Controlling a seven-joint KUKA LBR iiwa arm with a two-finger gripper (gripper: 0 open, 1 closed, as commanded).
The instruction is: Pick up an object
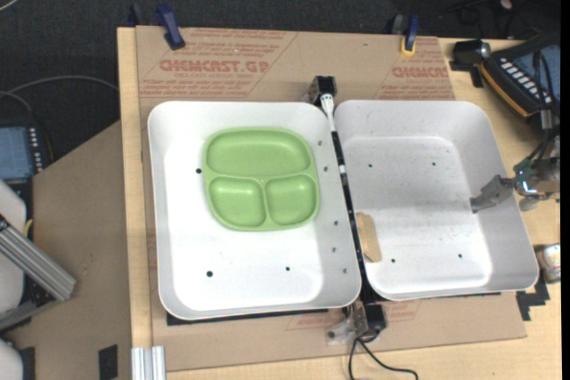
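A light green plate with three compartments lies flat in the left white bin, toward its back half. A small tan wooden piece rests at the left wall of the right white bin, near the divide between the two bins. My gripper sits at the right bin's right rim, low over the edge, far from both objects. Nothing shows in its grasp.
The bins stand side by side on a cardboard-covered bench. Blue and yellow clamps hold the board at the back. Cables and equipment crowd the bench's right side.
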